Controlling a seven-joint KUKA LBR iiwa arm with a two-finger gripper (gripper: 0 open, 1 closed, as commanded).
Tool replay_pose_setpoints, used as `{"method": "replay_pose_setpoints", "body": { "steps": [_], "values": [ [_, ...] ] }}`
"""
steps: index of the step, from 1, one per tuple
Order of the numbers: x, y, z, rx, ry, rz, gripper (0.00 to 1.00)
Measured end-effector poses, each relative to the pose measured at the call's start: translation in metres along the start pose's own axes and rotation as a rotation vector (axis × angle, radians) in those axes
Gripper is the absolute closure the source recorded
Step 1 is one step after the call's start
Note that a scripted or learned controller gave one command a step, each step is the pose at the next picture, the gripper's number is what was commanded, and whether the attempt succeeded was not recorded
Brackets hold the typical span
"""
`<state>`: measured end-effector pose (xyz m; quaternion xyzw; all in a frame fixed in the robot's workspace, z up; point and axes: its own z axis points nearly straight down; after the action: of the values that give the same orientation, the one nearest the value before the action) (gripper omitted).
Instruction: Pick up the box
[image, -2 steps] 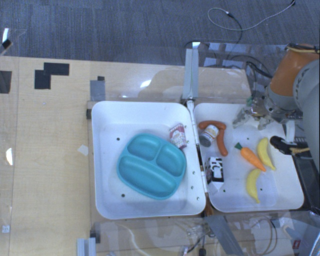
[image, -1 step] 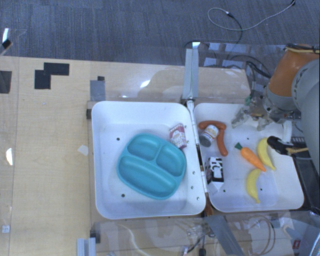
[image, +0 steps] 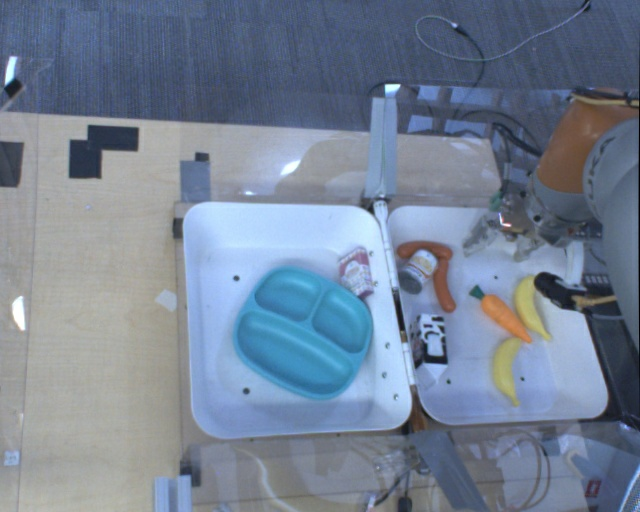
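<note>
Two white bins sit side by side on the bench (image: 90, 300); the clock face is read in the camera view, 12 o'clock being the far edge.

Left bin (image: 205, 300):
- Blue divided plate (image: 300, 335) lies flat and covers the centre of the floor.
- Red-and-white packet (image: 356, 272) lies at 2 o'clock, tilted. It sits just beside the plate's rim and close to the wall shared with the other bin.

Right bin (image: 565, 395):
- Box (image: 430, 338), black and white, is at 8 o'clock. It lies hard against the wall next to the left bin and is clear of the other items.
- Small can (image: 418, 266) is at 10 o'clock. An orange sausage-shaped toy (image: 441, 278) curves over and around it on the 3 o'clock side.
- Carrot (image: 500, 313) is near the centre, lying on a slant with its green end toward 10 o'clock.
- One banana (image: 530, 308) lies just beside the carrot at its 3 o'clock.
- A second banana (image: 507, 368) lies at 6 o'clock of the carrot.

Arm (image: 590, 160): enters from 2 o'clock, with the orange band visible above the wrist.

Gripper (image: 497, 243): at 12 o'clock of the right bin, near the far wall. Its fingers are spread apart with nothing between them.

The box lies at roughly 7 o'clock from the gripper, well apart from it. The can and sausage toy sit between the two, off to the 9 o'clock side.
</note>
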<state>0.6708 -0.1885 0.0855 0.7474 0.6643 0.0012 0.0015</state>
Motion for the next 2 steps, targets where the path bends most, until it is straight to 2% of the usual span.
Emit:
{"method": "replay_pose_setpoints", "body": {
  "steps": [1,2],
  "values": [
    [-0.007,0.001,-0.014,0.000,-0.001,-0.051,0.00],
    [-0.005,0.001,-0.001,-0.001,-0.001,-0.039,0.00]
  ]
}}
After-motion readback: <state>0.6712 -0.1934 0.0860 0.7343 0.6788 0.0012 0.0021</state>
